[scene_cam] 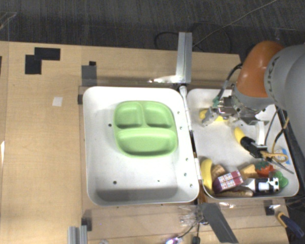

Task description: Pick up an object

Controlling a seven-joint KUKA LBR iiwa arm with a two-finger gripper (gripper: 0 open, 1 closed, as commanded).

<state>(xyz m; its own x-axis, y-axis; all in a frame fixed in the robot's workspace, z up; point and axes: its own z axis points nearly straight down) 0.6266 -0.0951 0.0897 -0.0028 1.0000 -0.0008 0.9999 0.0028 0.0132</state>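
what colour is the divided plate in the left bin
Light green. The divided plate shows plainly in the camera view, lying in the left bin.

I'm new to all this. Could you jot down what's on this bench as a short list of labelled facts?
left bin: holds a green divided tray
right bin: a jumble of small items along the near edge, including a yellow banana-like piece
arm: grey with an orange band, reaching in from the right
gripper: low over the far part of the right bin, by a small yellow object
grasp: cannot tell if anything is held
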